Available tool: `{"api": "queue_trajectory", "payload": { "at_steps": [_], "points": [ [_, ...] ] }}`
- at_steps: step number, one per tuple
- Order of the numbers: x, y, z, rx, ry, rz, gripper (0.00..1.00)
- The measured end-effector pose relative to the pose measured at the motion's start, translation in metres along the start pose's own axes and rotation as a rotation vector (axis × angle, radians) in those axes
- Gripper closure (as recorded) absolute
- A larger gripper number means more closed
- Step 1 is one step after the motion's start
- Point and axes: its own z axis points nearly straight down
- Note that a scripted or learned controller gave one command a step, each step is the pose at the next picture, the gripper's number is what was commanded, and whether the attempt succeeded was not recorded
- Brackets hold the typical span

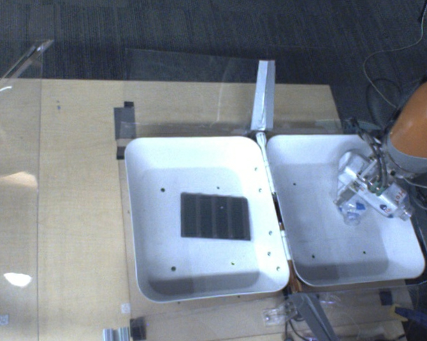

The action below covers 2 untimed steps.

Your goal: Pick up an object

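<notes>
Nearest me, at about six o'clock, a tangle of cables [310,324] hangs off the bench's [68,227] front edge. Just beyond sits the left bin [152,203] with a dark ribbed pad [215,216] lying flat near its middle. At three o'clock the gripper [354,200] is down inside the right bin [306,219], with a small clear, bluish object [353,212] at its tip; whether it is grasped I cannot tell. The orange band [416,124] of the arm shows above it. Farthest off, at twelve o'clock, a grey metal post [264,94] rises between the bins' back corners.
</notes>
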Motion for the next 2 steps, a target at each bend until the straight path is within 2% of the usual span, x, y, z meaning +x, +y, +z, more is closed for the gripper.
{"api": "queue_trajectory", "payload": {
  "at_steps": [1,2],
  "points": [
    [-0.001,0.005,0.001,-0.003,-0.003,-0.002,0.0],
    [-0.016,0.016,0.004,0.001,0.004,-0.091,0.0]
  ]
}}
